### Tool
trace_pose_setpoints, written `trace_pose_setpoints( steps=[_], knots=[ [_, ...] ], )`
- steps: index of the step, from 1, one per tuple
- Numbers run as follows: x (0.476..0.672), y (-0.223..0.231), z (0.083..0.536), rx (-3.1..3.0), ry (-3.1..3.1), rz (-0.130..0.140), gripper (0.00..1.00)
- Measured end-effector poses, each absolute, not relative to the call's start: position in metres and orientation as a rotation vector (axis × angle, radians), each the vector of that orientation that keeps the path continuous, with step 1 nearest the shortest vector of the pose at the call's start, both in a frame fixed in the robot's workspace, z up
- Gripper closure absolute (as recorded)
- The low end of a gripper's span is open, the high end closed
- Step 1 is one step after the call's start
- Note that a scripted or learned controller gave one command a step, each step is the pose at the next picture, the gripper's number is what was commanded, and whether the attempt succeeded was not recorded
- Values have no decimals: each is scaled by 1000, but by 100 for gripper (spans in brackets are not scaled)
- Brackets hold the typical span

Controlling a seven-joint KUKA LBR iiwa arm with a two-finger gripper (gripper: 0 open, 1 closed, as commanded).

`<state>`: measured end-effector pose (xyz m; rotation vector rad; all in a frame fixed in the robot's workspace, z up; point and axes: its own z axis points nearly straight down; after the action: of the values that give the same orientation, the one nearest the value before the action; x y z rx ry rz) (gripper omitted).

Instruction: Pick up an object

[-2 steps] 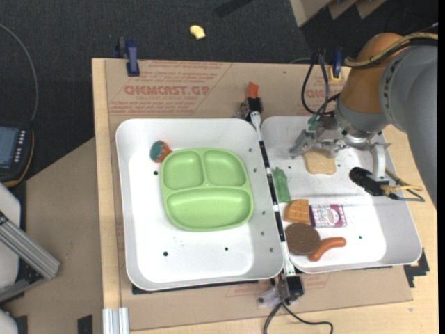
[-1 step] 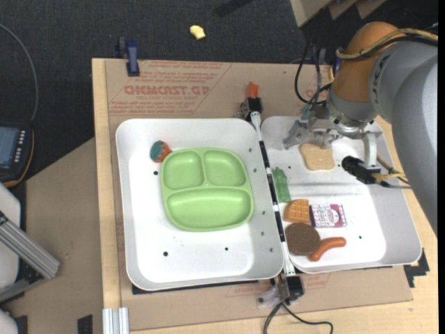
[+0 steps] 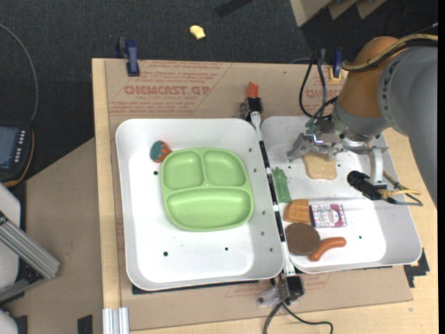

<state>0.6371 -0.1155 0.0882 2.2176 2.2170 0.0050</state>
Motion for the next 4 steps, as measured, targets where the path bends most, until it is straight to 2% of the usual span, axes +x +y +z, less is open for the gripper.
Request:
trace_pose_setpoints(
  steps=[2,3,4],
  knots=[
    [619,-122,88,2215,2217,7,0],
    [625,-102,88,2213,2216,4,0],
    [626,-103,100,2212,2210,8,100]
  ],
)
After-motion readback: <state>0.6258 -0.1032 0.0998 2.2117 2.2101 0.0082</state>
